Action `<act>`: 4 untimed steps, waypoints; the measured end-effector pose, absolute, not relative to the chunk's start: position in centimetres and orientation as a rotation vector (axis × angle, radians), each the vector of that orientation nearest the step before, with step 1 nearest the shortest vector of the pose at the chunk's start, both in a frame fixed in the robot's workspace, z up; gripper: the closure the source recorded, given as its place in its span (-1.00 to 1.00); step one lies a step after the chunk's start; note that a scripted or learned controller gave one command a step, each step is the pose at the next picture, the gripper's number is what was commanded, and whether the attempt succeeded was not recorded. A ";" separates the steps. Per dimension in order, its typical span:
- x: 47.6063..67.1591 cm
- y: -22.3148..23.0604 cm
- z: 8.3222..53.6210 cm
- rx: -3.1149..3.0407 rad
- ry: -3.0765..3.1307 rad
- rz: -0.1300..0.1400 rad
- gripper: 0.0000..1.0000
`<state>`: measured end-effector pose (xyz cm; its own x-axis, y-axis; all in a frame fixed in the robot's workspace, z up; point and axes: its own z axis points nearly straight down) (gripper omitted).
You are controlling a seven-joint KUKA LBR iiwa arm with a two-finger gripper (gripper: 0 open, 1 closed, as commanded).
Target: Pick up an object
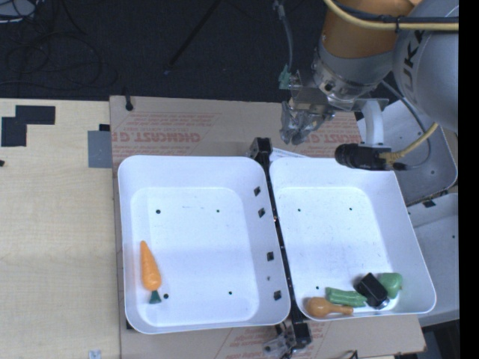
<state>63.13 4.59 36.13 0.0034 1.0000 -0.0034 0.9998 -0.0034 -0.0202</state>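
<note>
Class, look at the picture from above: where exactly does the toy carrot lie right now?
The carrot lies in the left bin, close to its left wall and near the front corner, with its green top pointing toward the front edge, alone and far from the gripper.

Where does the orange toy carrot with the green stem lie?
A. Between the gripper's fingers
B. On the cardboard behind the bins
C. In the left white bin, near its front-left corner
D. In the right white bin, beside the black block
C: the orange toy carrot lies alone in the left white bin, near its front-left corner.
</note>
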 end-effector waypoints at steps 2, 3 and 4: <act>59.4 -3.1 28.3 -2.219 -2.212 0.016 1.00; 64.6 3.9 36.3 -2.217 -2.232 -0.009 1.00; 58.1 1.8 45.1 -2.228 -2.222 -0.008 1.00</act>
